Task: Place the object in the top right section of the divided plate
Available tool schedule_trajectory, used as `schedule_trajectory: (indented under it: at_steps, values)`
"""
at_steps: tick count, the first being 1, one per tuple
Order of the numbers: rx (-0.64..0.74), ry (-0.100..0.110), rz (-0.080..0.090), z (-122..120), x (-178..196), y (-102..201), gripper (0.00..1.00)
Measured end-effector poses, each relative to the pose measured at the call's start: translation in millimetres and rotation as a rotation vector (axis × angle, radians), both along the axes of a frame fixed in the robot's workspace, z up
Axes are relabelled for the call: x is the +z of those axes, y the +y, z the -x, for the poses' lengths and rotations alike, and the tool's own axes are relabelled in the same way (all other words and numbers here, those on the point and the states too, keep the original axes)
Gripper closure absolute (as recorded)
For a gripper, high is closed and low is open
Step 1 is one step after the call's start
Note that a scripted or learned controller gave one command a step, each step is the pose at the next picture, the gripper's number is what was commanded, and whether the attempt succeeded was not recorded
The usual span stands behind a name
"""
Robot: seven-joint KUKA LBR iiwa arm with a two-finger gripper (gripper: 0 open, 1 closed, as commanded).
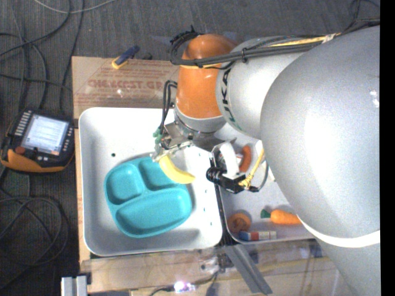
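A teal divided plate (148, 202) lies in the left white bin (99, 134), with two small sections at its top and one large section below. My gripper (163, 148) hangs over the plate's upper right edge. It is shut on one end of a yellow banana (177, 171). The banana slants down to the right, over the plate's top right section and its rim. The grey and orange arm hides the bin's far right corner.
The right bin (231, 236) holds a carrot (285, 216), a small round orange-brown thing (241, 219), a red-and-blue stick (258, 234) and a reddish piece (247, 157). A pendant with a screen (40, 137) lies left of the bench. Bare bin floor surrounds the plate.
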State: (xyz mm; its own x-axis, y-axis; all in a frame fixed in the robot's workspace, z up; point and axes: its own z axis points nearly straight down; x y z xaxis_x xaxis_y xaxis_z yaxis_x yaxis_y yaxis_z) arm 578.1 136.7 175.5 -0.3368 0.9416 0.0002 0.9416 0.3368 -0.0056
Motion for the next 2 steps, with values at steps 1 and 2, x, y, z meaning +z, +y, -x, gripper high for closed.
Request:
schedule_trajectory:
  at_steps: [1, 2]
  values:
    - [0.000, 0.000, 0.001, 0, 0, 0, 0.00]
    - [0.087, -0.001, 0.000, 49, 6, -48, 0.00]
